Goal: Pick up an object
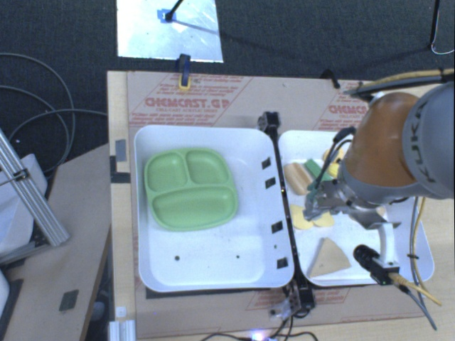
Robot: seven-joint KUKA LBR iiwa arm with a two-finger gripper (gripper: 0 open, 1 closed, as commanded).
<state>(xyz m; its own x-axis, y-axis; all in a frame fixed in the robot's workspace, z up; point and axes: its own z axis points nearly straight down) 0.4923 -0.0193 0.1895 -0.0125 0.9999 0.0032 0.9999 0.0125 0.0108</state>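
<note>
In the right bin (419,261) lie a tan bread-like piece (296,177), a green item (313,168), a yellow flat piece (310,221) and a beige wedge (328,257). My gripper (313,208) hangs low over the left part of this bin, right above the yellow piece. The wrist hides much of the bin's middle. I cannot tell whether anything is between the fingers.
The left bin (206,261) holds a green divided plate (190,188). A black divider (282,204) runs between the two bins. Cables lie on the floor at the left, and a shiny metal sheet (170,20) lies beyond the bench.
</note>
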